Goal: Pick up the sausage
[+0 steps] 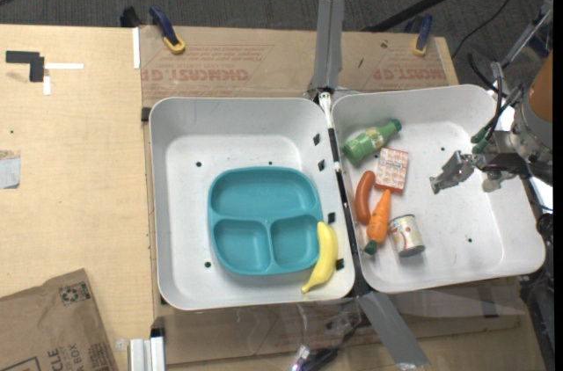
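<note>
The left bin (176, 185) is sitting against the divider (330, 53), and the right bin (519, 255) is sitting on the divider's other side. A teal sectioned plate (255, 207) is lying in the left bin, short of the divider, with a banana (324, 259) leaning on the plate's corner nearest the divider. The arm (541, 110) is reaching in over the right bin's edge farthest from the divider. Its gripper (453, 171) is hanging over bare bin floor, well apart from the divider; its fingers look slightly parted with nothing between them.

Close beside the divider in the right bin, a green bottle (368, 141) is lying tilted, cap pointing away from the divider. Just below it a small red-and-white packet (392, 169) is lying flat. The sausage (363, 196), orange-red, is lying just beside the divider, between it and the packet. Its long axis is running nearly parallel to the divider, one end pointing toward the bottle and the other toward the bin's near edge. A carrot (378, 220) is lying right against the sausage on the side away from the divider, its green top pointing toward the near edge. A small can (406, 235) is lying beyond the carrot.
</note>
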